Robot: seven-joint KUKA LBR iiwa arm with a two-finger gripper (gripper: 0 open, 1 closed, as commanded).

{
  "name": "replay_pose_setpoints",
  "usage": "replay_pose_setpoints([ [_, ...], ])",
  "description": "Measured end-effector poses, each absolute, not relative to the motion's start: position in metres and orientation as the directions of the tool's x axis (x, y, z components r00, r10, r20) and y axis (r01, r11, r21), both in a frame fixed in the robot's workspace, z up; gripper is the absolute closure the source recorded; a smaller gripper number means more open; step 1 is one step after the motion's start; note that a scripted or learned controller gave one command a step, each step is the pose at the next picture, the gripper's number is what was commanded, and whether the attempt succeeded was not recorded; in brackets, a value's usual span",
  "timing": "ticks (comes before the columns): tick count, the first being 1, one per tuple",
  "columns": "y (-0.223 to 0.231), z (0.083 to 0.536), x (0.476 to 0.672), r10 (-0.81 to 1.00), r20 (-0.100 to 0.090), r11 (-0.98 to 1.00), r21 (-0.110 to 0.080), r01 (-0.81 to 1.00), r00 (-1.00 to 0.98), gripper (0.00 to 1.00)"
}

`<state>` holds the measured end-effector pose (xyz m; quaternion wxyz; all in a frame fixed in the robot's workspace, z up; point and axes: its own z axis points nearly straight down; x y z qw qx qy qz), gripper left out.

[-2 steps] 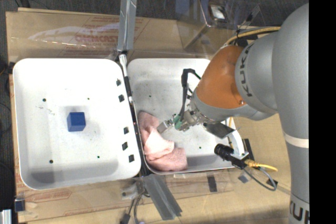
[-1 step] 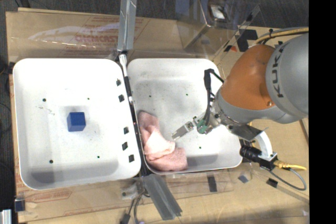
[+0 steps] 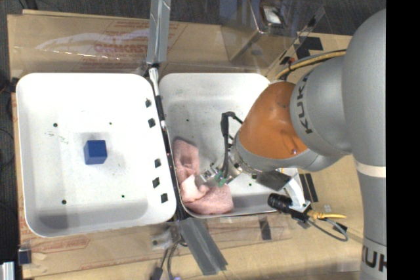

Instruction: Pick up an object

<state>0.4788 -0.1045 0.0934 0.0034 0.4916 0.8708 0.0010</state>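
Observation:
A crumpled pink cloth (image 3: 189,159) lies in the right bin (image 3: 197,92), against its left wall and near front corner. My gripper (image 3: 212,176) is low over the cloth's lower half, touching or pressed into it. The orange-banded wrist (image 3: 269,128) covers the middle and right of this bin. A small blue cube (image 3: 96,151) sits alone near the middle of the left bin (image 3: 39,101), far from the gripper.
A ridge with black clips (image 3: 158,160) separates the two bins. A grey metal post (image 3: 159,26) stands behind them, and a clear plastic box (image 3: 269,33) sits at the back right. Brown cardboard (image 3: 72,42) lies under the bins.

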Motion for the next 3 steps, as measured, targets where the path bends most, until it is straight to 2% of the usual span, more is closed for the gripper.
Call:
replay_pose_setpoints([
  [1, -0.115, 0.115, 0.549, 0.870, 0.001, 0.493, 0.000, 0.870, -0.493, 0.00],
  [2, -0.100, 0.092, 0.606, 0.889, 0.000, 0.458, -0.001, 0.889, -0.458, 0.00],
  [3, -0.106, 0.092, 0.556, 0.858, 0.002, 0.513, -0.001, 0.858, -0.513, 0.00],
])
